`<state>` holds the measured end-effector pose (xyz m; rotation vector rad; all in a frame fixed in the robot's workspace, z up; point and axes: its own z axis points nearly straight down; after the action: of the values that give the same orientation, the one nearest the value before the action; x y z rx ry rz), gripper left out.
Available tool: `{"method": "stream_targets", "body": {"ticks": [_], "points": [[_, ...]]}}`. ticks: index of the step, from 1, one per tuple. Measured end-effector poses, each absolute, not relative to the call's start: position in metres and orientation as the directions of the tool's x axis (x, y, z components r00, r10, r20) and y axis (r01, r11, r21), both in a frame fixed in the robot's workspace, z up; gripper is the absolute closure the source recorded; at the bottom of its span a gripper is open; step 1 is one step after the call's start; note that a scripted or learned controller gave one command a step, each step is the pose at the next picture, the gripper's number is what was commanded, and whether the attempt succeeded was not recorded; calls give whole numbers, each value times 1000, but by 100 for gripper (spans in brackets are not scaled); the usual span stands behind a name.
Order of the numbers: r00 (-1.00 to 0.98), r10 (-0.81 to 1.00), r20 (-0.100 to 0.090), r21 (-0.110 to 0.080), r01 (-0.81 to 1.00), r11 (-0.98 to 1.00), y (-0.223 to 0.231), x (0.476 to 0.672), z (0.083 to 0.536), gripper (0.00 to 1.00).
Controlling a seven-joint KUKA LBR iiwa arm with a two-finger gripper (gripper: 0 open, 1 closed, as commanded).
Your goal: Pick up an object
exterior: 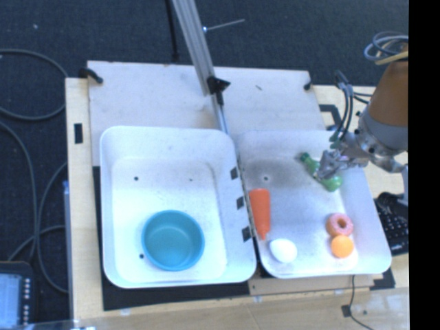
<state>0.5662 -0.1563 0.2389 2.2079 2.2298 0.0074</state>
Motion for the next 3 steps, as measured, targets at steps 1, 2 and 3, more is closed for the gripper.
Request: {"method": "stream_targets", "body": {"ticks": [1,2,3], "points": [[-10,1000,2,5,1000,10,-104,569,250,100],[-9,1000,4,-6,1000,9,-46,578,239,100],[-8,1000,3,-9,1000,8,8,583,229,100]]}}
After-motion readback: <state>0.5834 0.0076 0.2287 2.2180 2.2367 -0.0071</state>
